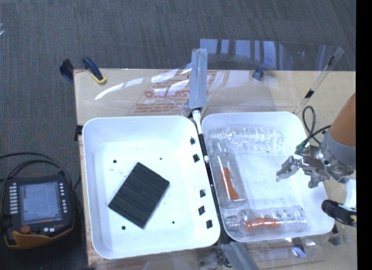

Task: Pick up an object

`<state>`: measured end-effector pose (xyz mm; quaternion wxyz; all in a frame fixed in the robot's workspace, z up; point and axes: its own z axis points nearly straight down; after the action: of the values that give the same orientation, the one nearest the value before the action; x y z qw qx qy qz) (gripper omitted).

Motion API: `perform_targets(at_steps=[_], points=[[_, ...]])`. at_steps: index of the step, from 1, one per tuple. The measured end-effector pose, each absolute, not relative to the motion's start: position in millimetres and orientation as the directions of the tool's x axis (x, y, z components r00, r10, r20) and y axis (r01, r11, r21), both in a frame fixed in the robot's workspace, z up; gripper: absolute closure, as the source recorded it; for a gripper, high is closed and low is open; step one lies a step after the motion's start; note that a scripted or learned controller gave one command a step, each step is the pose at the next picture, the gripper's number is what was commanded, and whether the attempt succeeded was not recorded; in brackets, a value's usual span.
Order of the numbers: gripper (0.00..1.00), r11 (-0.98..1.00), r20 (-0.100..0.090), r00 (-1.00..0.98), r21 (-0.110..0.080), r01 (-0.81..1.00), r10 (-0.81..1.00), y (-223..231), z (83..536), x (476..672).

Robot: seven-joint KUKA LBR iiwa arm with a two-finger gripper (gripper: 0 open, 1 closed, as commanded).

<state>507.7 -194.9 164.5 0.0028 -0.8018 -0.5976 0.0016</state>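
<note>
Grey carpet surrounds a pale wooden bench (116, 86) that carries two shallow white bins side by side. Over the right bin (302, 125), near its right wall, hangs the claw (289, 169), reaching in from the right on the grey arm (340, 150). Whether it is spread or pressed together I cannot tell from here; nothing shows between its tips, and it seems to touch none of the things below.

Left of the claw, in the same bin, lie three clear plastic bottles. One bottle (228, 176) lies along the bin's left wall with an orange piece inside it. A second bottle (267, 219) lies across the near end, also with orange inside, its cap pointing left. A third bottle (250, 138) lies across the far end and looks all clear. The claw hangs above the bare floor between them, well apart from each.

A dark divider (200, 164) runs between the bins. The left bin (93, 147) holds a flat black ribbed pad (139, 194), lying at a slant near the middle.

Farther out, a clear plastic sheet (261, 71) stands at the far side of the bench, and a blue clamp (93, 70) with a yellow tip sits at the far left corner. On the carpet at the near left lies a control pendant (38, 205) with a lit screen and a black cable.
</note>
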Motion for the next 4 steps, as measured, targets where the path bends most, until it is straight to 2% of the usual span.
perform_targets(at_steps=[1, 2, 3, 4], points=[[0.0, -0.159, 0.001, 0.159, -0.006, 0.987, 0.987, -121.1, 111.8, 499.5], [0.0, -0.017, 0.001, 0.017, -0.002, 1.0, 1.0, -169.7, 119.0, 616.0], [0.0, -0.041, -0.009, 0.041, 0.003, 0.999, 0.999, -117.3, 91.7, 572.9], [0.0, -0.235, -0.021, 0.236, 0.009, 0.972, 0.972, -105.4, 90.8, 593.7]])
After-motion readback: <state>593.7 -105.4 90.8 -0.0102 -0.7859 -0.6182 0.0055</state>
